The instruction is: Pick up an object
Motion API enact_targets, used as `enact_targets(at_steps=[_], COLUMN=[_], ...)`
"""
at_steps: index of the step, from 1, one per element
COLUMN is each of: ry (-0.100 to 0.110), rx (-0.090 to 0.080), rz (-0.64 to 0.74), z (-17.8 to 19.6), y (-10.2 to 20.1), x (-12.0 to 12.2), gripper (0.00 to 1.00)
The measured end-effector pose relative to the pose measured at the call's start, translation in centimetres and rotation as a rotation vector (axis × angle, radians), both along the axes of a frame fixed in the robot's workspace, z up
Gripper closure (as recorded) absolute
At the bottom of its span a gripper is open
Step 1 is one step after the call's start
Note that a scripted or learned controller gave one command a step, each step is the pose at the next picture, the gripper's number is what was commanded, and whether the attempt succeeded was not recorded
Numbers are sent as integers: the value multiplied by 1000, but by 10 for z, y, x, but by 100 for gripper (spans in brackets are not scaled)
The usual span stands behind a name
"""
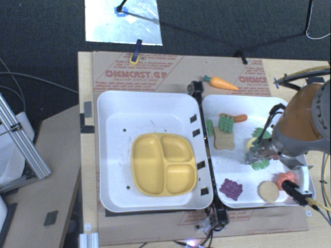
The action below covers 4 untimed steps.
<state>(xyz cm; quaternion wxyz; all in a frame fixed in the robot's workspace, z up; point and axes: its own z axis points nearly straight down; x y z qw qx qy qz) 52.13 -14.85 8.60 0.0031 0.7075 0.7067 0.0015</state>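
Note:
The right bin [227,161] holds several toy foods: a green piece with an orange end [227,122] on a tan slice [224,140], purple grapes [231,188], a round tan cookie [268,191], a pink-orange piece [284,179], and a green leafy item [259,137]. My gripper [256,156] reaches down from the right at the leafy item, over a green piece [261,164].
The left bin [114,138] carries a yellow divided plate [164,163]. A toy carrot [221,82] lies on the cardboard behind the bins. A blue and yellow clip [136,52] rests at the back. The grey arm with its orange band [305,120] covers the right bin's right side.

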Motion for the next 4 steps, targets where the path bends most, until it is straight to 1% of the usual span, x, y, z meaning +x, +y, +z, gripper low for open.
enact_targets(at_steps=[1,2,3,4], ry=[-9,12,8,-5], rx=[5,3,3,6], rz=[16,0,2,14], z=[105,24,-3,105], y=[86,62,66,139], x=[43,21,22,23], gripper=[100,100,100,100])
